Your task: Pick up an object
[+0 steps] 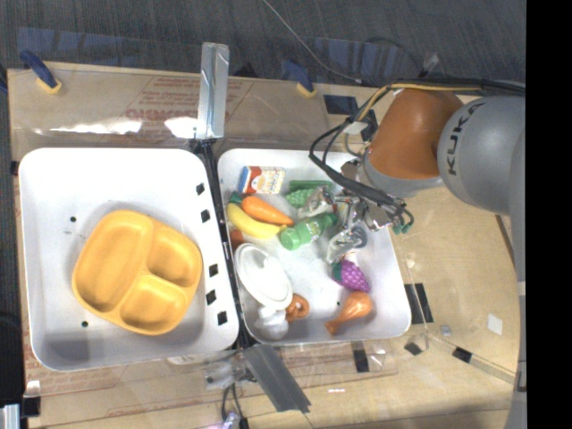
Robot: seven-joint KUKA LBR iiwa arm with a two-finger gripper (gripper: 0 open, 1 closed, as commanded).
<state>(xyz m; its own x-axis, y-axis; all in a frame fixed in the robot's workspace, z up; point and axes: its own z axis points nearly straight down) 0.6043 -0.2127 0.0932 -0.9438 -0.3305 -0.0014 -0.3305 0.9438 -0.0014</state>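
Jaws' state unclear, gripper (347,231) low in right bin (393,304), just above purple grape bunch (354,276), knobbly, small.

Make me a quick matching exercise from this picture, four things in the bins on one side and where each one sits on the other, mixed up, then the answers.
Things:
1. yellow divided plate
2. carrot
3. purple grapes
4. white teapot

Places:
A. right bin, on the banana
B. left bin
C. right bin, by the near left wall
D. right bin, just below the gripper

Pairs: 1-B, 2-A, 3-D, 4-C
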